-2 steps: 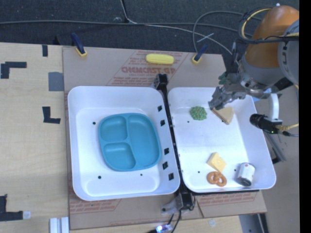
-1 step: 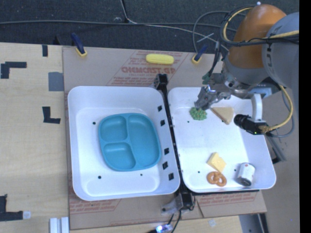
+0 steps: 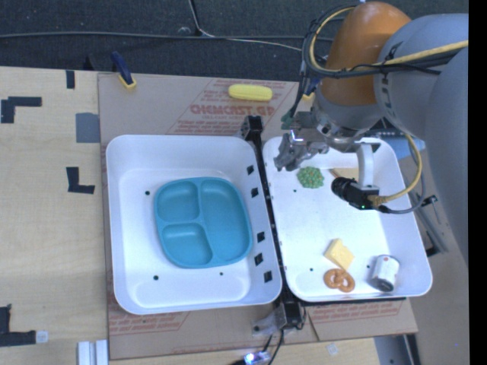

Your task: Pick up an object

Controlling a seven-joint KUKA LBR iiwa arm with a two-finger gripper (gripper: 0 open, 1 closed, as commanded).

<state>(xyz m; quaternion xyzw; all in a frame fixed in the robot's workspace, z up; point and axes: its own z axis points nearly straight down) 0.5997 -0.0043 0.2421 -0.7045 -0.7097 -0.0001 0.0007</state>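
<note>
From my station I see the claw hanging over the far left corner of the right bin, just left of a green broccoli-like piece, which lies on the bin floor near the far wall. I cannot tell how the claw is set, since the wrist and cabling crowd that spot. The broccoli looks like the nearest candidate, so my judgement is that the step in hand is lining up over it. To do that well I would shift the claw slightly right and nearer until it is centred over the piece, keep clear of the bin wall, then descend straight. The piece is roundish, with no long axis I can read, so the wrist angle should matter little. A yellow wedge, a pretzel and a small can sit at the near end; the left bin holds a blue divided tray.
</note>
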